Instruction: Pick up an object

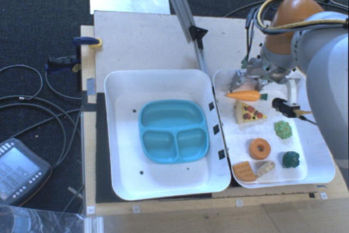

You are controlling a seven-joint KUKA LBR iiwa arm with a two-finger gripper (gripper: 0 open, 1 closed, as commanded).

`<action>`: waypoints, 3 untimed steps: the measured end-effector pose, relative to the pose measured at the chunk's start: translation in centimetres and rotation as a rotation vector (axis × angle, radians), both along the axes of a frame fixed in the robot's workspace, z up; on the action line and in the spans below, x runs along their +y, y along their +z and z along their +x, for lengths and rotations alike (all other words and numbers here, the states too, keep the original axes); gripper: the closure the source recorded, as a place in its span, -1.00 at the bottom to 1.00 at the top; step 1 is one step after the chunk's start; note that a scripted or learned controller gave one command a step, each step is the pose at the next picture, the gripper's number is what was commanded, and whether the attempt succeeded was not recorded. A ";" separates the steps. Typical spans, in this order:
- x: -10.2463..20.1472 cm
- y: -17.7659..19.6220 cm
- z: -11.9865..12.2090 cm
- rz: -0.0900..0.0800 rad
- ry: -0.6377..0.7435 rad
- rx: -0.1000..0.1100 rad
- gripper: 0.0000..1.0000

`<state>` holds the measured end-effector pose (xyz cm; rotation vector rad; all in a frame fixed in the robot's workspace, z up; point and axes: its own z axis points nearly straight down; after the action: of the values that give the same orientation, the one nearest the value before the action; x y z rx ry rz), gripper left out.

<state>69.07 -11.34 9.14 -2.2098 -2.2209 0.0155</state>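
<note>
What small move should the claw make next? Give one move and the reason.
Probably lower the claw a little toward the toy carrot. The claw hangs at the far end of the right bin, just beyond the carrot, which lies flat and apart from the pizza slice, so it looks like the nearest target.

We see the grey arm (327, 57) reaching in from the right, its orange band (292, 19) uppermost and wrist angled steeply down, the gripper (246, 80) low and pointing left, finger state unreadable from this angle.
</note>
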 end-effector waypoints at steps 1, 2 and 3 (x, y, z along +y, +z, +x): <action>-0.1 1.2 0.1 -0.001 0.002 -0.004 1.00; 0.5 7.6 0.0 0.000 0.000 -0.023 1.00; 0.0 14.0 -0.4 -0.001 -0.002 -0.023 1.00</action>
<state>68.71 -11.32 23.14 -2.2244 -2.2302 -0.0092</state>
